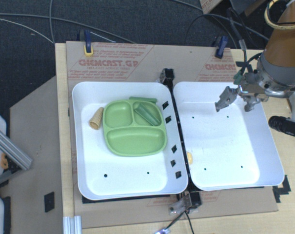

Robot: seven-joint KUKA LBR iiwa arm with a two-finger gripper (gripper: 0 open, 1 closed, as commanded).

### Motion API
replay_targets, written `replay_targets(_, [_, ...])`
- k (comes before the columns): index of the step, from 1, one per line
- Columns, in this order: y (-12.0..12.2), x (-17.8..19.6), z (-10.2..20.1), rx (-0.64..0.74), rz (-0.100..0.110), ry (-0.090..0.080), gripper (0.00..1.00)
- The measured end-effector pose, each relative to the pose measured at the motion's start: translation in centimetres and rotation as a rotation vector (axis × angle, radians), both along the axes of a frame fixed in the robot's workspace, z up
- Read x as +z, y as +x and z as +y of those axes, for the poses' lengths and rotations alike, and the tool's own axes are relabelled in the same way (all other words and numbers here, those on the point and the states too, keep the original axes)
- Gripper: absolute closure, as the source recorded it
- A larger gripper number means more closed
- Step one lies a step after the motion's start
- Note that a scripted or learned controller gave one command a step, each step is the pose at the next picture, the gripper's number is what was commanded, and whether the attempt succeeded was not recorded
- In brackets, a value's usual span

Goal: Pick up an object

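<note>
**A:** So where are we at? We've got the pincer (236, 99) hanging over the back of the right bin (264, 177), and as far as we can see its two fingers are spread with nothing between them. Everything worth grabbing looks to be over in the left bin (84, 145): the green divided plate (135, 134), a green piece (148, 113) lying in its back-right compartment, and the little tan cone (95, 118) just beside the plate's left edge.

**B:** Yeah, that's our worry. If we drop straight down from here we'd probably close on bare white plastic. There's a small yellowish thing (188, 157) at the wall between the bins, but it's too small for us to tell what it is.

**A:** And going for the plate looks dicey too. It's wide and flat, so we'd guess the fingers slide off the rim or just tip it.

**B:** Cone's our best bet, though it could roll away if we nudge it off-centre.
</note>
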State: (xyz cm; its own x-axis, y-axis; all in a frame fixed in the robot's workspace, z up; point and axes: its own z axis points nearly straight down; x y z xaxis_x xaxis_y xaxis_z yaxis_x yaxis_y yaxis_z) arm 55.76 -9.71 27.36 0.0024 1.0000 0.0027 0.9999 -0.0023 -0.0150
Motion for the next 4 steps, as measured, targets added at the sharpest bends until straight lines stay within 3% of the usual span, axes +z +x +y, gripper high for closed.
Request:
replay_targets(1, [0.2, 0.7, 0.0, 0.003, -0.013, -0.001, 0.00])
replay_targets(4, [0.7, -16.4, -0.4, 0.002, -0.008, 0.000, 0.00])
